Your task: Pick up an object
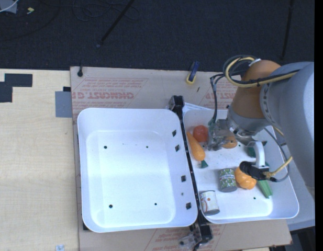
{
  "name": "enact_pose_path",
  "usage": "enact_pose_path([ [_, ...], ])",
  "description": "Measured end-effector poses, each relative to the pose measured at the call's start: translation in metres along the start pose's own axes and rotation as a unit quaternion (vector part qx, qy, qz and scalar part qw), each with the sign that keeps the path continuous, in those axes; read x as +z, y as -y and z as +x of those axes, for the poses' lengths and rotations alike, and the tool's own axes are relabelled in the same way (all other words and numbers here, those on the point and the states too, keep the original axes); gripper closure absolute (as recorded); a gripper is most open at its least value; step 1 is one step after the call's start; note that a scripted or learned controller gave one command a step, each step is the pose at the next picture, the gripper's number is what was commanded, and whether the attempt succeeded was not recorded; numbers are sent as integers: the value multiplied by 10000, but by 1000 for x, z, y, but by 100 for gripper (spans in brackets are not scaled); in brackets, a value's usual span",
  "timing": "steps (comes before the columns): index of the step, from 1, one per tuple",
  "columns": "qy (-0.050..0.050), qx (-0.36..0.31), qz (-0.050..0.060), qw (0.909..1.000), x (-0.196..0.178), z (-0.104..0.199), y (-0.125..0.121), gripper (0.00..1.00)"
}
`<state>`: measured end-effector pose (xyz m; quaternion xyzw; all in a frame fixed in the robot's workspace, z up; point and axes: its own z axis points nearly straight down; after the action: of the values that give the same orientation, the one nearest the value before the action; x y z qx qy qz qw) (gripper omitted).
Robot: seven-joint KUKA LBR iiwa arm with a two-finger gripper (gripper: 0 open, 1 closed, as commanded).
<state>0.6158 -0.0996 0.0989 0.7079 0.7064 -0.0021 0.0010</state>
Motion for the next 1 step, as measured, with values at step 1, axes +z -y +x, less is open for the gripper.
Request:
enact_pose_path([
  [1, -16, -1, -10, 10000, 11, -58, -25, 100],
])
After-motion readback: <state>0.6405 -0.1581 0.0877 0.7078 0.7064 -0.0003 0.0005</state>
